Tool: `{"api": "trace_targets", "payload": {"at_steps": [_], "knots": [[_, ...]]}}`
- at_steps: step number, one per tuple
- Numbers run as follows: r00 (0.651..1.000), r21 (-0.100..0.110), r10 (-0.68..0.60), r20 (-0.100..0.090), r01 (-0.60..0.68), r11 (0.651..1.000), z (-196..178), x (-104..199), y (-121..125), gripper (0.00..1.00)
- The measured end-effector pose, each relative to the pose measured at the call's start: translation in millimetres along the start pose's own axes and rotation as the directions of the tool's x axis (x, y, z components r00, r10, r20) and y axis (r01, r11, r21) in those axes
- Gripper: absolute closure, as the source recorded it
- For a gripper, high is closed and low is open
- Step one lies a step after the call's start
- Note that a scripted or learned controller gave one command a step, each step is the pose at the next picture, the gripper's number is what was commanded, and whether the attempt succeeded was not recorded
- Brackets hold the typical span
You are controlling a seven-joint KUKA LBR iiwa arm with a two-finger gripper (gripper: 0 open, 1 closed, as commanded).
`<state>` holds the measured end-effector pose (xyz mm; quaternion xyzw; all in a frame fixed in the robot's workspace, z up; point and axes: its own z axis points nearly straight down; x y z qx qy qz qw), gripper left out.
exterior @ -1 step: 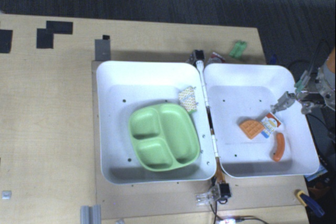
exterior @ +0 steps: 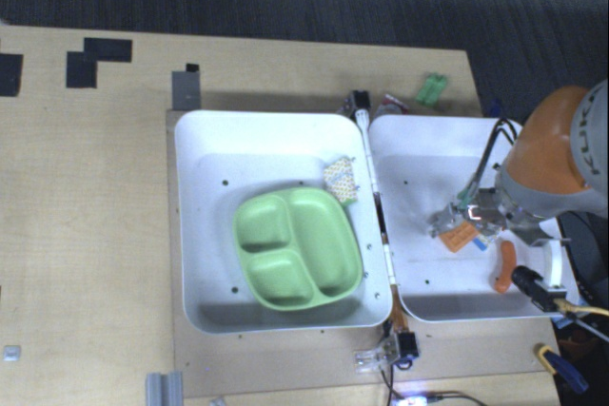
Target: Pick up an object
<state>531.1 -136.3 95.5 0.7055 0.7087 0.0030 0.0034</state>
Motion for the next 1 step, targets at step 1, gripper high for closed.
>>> {"api": "trace_targets", "payload": {"at_steps": [1], "knots": [[1.0,-0.01,0.002,0.007,-0.002,1.0,-12.6,-2.7,2.5,1.0]]}}
